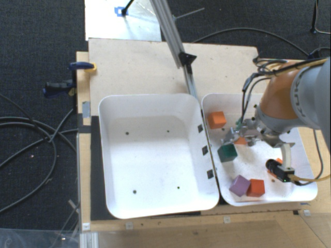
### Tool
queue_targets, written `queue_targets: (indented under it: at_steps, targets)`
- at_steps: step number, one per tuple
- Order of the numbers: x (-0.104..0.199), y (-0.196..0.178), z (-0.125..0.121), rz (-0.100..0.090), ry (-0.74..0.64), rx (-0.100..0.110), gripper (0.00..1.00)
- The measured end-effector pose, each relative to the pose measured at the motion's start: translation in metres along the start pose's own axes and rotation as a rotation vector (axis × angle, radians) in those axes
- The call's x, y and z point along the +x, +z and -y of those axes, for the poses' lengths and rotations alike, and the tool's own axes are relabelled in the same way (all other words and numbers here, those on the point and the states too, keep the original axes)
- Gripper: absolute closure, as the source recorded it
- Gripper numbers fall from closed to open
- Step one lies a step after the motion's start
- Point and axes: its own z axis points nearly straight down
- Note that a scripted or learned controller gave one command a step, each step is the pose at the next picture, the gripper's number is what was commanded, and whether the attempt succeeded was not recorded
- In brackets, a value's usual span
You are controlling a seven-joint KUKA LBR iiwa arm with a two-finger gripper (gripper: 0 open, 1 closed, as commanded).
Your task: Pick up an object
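Observation:
The right bin [309, 189] holds several small blocks. An orange cube [216, 119] sits near its back left corner. A dark green cube [227, 152] lies by the left wall, with a purple cube [239, 185] and an orange-red cube [255, 188] side by side at the front. My gripper [239, 137] is low in this bin, just above and right of the green cube. A small orange piece [241, 141] shows right at the gripper; whether it is held is unclear.
The left bin [150, 154] lies beside the right one, with black clips [205, 150] along the shared wall. A slanted metal pole [170, 30] crosses the back of the bench. A black and orange part [277, 170] hangs from the wrist over the right bin.

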Motion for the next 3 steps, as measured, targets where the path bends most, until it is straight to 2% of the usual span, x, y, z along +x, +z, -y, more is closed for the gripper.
queue_targets:
  at_steps: [1, 2, 3]
  targets:
    - [0.026, -0.001, -0.026, 0.002, -0.007, -0.008, 0.00]
    - [0.047, -0.105, -0.003, 0.002, -0.005, -0.013, 0.00]
    - [0.018, 0.004, -0.021, 0.002, 0.001, 0.001, 0.00]
